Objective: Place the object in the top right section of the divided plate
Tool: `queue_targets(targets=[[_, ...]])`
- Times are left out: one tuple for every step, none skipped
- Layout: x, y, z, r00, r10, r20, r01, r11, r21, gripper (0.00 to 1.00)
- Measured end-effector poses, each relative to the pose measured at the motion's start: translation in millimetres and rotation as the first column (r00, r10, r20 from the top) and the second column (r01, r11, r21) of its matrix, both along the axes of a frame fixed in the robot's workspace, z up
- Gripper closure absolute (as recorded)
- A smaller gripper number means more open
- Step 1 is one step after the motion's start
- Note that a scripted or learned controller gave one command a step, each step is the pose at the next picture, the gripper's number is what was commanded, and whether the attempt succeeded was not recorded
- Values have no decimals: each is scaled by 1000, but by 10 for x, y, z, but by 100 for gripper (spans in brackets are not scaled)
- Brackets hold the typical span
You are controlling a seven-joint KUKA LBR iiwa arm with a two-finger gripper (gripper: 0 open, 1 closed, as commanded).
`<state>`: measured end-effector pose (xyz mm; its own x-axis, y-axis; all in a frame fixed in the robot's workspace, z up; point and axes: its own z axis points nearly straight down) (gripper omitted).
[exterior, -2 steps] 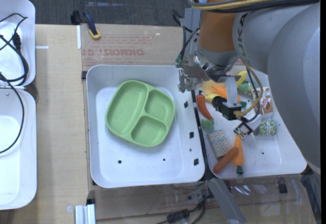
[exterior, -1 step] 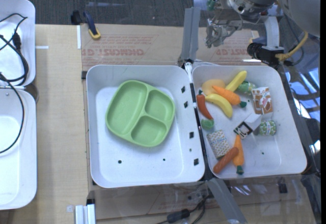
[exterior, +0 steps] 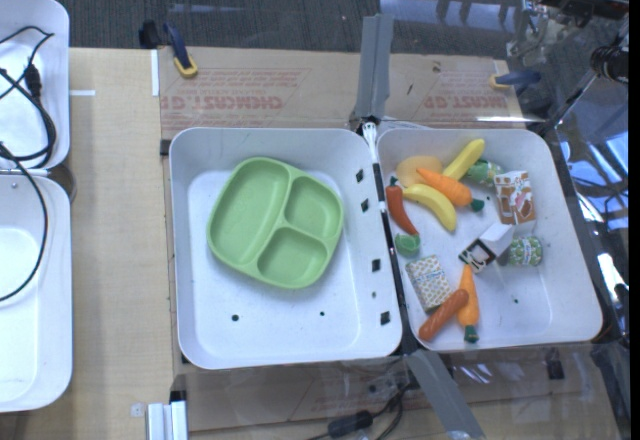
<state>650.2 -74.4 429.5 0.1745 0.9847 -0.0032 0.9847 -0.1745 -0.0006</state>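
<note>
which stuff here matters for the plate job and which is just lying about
For the job:
- green three-section plastic plate in the left white bin
- toy foods in the right white bin: yellow banana, orange carrot, red chilli pepper

Lying about:
- blue-and-yellow clamp on the bench
- black cables at far left

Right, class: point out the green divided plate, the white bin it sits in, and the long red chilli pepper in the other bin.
green divided plate (exterior: 247,213), camera view, floor of its large left section.
left white bin (exterior: 290,328), camera view, bare floor below the plate.
red chilli pepper (exterior: 401,211), camera view, middle of its body.
</note>
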Motion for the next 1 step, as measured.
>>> queue_targets(targets=[[-502, -926, -2589, 999, 34, -4, -34, 999, 2, 100]])
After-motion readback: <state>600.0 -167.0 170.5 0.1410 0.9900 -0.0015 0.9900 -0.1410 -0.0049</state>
